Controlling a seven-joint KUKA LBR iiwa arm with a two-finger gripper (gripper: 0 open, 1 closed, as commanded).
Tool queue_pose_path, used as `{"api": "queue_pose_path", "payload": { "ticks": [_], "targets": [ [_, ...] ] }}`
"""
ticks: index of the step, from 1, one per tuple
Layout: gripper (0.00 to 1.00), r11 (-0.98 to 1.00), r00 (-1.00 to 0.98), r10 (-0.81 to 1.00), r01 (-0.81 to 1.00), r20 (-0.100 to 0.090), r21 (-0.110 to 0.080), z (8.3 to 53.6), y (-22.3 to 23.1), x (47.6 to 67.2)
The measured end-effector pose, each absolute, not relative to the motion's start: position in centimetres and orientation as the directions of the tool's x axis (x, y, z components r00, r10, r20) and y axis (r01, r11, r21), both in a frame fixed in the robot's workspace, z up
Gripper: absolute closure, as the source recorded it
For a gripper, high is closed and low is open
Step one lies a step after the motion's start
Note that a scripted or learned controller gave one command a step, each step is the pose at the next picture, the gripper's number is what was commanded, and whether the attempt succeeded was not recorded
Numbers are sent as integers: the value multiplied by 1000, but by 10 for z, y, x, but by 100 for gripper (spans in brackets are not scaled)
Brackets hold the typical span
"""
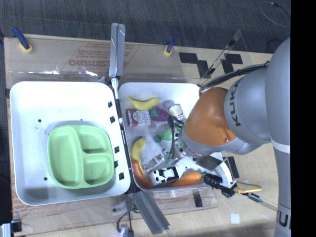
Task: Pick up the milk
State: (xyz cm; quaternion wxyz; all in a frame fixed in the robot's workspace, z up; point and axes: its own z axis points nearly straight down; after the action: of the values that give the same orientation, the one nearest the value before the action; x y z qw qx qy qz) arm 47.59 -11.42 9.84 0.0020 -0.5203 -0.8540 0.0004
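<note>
At the near edge of the right bin (148, 89), an orange carrot (187, 179) is seen lying along the wall, with a reddish-brown sausage-like piece (138, 175) at the near-left corner and a small black-and-white item (165, 173) between them. Just beyond these, the pincer (168, 157) is lowered into the bin under the arm's orange band (210, 120); whether it is spread or closed, and whether anything is caught in it, cannot be told. A yellow banana (138, 148) is found against the left wall. Farther back, the milk (138, 117), a small red and white carton, is laid on its side near the left wall, apart from the pincer, with a purple item (159, 114) touching its right end. A second banana (143, 102) lies beyond it, toward the far wall. In the left bin (29, 90), a green divided plate (81, 155) is placed near the front.
</note>
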Motion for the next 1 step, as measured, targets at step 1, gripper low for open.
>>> {"api": "queue_pose_path", "payload": {
  "ticks": [1],
  "targets": [
    [0, 510, -510, 860, 860, 0, 0, 161, -160, 477]
  ]
}}
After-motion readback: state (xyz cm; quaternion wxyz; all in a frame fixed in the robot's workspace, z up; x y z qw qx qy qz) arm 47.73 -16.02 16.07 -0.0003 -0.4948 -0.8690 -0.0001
